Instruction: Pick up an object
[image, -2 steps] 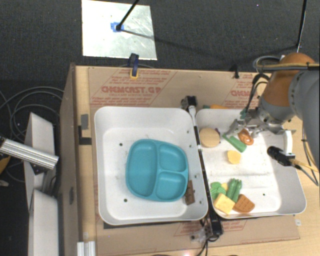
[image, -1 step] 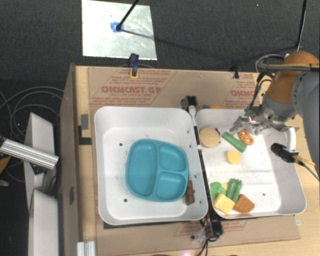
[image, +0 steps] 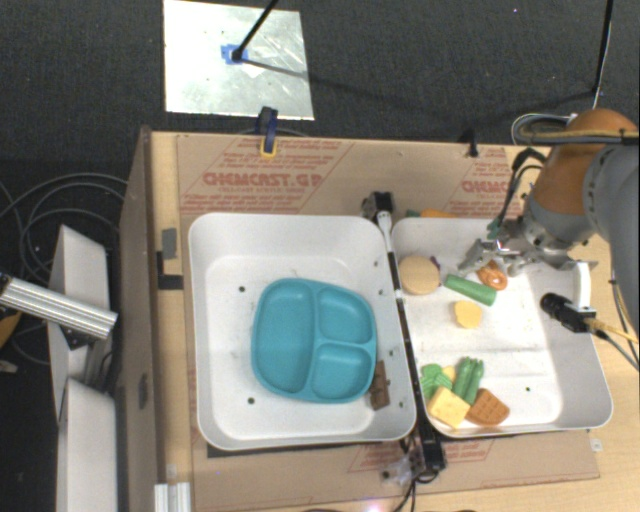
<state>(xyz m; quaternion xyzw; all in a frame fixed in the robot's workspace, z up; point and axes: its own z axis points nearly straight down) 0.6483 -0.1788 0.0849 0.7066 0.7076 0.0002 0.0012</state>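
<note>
My gripper (image: 497, 262) hangs low over the back of the right bin (image: 585, 385). It is right above a small orange ring-shaped toy (image: 491, 279). Just left of that toy a green cucumber-like piece (image: 470, 290) lies at a slant. A tan round bun (image: 420, 275) rests near the bin's left wall. A yellow chunk (image: 468, 316) sits in the middle of the bin. Nothing shows as lifted by the gripper.
At the right bin's front left lie green pieces (image: 450, 378), a yellow block (image: 448, 408) and a brown waffle (image: 488, 407). The left bin (image: 215, 300) holds a teal divided plate (image: 315, 340) and a brown piece (image: 380, 385) by its right wall.
</note>
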